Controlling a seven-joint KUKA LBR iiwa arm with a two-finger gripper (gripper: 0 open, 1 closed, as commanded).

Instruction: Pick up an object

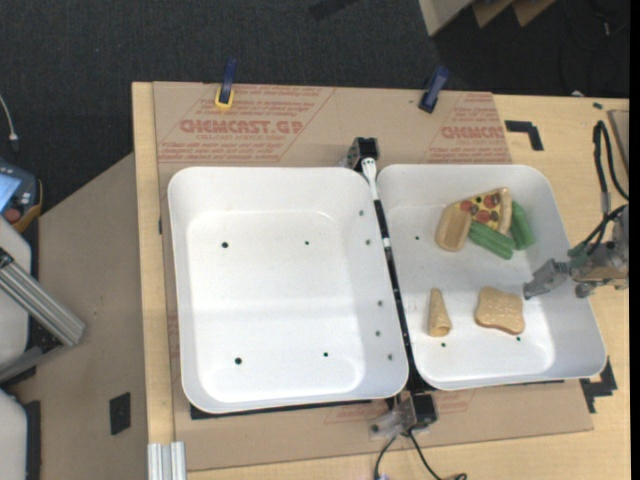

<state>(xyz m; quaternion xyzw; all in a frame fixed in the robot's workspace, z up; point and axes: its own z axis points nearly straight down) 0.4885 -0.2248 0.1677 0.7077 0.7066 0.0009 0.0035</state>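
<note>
Pincer [541, 280] sat low at the right side of the right bin [575, 353], its grey tip just right of the toast slice [499, 310] and a little above it. Whether it was released or clenched could not be told at this size; nothing showed between its tips.

Toast slice taken as the likely target, being the nearest object: tan, lying flat on the bin floor, apart from the pincer tip, not touched by it.

Left of the toast slice, a small cone-shaped piece [438, 312], tan, lying alone. Above the toast slice, a cluster: pizza wedge [487, 206], a pale bread-like roll [453, 227] to its left, green pieces [492, 240] beneath and to its right, all touching or overlapping.

Further left of the toast slice, past the dark divider, the left bin [200, 208] with a few dark dots on its floor. Both bins rested on a cardboard sheet [260, 123] on the table.

Judgement: approach step, nothing lifted yet. Next move called for shifting the pincer left and slightly down over the toast slice, then lowering to straddle it. A flat slice gives little edge to catch; a slip seemed a fair risk.
</note>
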